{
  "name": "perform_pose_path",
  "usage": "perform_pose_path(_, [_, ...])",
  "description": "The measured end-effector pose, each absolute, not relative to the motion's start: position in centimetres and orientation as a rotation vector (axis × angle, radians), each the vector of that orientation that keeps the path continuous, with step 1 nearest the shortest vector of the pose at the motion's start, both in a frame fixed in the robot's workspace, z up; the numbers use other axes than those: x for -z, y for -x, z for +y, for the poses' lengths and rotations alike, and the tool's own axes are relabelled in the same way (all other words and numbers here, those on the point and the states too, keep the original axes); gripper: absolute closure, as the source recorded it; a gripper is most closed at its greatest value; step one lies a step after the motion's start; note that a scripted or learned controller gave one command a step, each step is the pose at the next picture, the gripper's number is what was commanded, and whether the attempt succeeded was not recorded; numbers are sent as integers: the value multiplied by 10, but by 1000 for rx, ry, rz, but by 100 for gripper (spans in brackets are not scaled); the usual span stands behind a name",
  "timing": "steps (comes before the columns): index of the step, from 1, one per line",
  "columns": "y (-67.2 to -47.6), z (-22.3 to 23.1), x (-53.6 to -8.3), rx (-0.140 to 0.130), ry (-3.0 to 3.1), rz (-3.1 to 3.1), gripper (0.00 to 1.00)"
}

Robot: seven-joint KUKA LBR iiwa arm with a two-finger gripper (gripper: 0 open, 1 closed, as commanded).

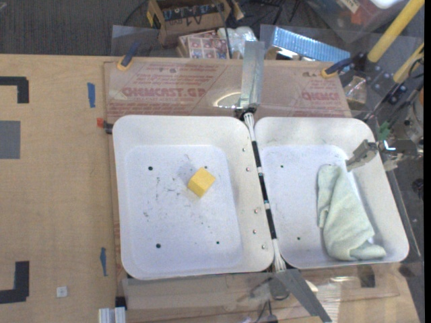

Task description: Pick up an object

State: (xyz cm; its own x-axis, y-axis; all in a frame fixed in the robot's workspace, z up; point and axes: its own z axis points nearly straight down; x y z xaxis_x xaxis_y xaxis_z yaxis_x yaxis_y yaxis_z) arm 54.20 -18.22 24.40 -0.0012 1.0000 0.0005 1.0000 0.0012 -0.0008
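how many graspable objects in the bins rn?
2. A yellow block lies near the middle of the left bin. A pale green cloth lies crumpled along the right side of the right bin; something small could be hidden under it.

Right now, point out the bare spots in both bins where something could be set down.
Left bin: bare floor all around the yellow block, widest toward the near and left walls. Right bin: bare between the centre divider and the pale green cloth. It is crowded along the right side, where the cloth lies and the end effector hangs.
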Motion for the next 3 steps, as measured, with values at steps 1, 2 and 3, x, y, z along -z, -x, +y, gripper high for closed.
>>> perform_pose_path(1, [-482, -168, -315, 2, 2070, -2369, 0])
perform_pose_path(2, [-483, -170, -326, 5, 2076, -2371, 100])
perform_pose_path(3, [-479, -133, -150, 0, 2107, -2331, 100])
